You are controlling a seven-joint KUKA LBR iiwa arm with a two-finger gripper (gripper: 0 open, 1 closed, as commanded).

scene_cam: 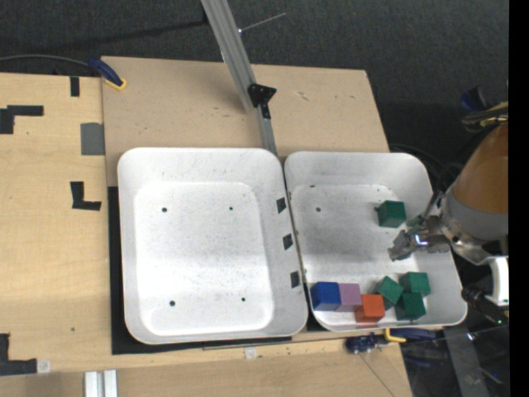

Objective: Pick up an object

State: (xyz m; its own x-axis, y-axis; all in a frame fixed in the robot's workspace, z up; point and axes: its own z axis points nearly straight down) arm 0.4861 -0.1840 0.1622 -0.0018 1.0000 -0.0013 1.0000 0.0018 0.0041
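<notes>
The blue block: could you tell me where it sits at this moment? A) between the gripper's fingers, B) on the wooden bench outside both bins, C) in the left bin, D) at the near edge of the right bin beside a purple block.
D: the blue block lies at the right bin's near edge, against the purple block.
</notes>
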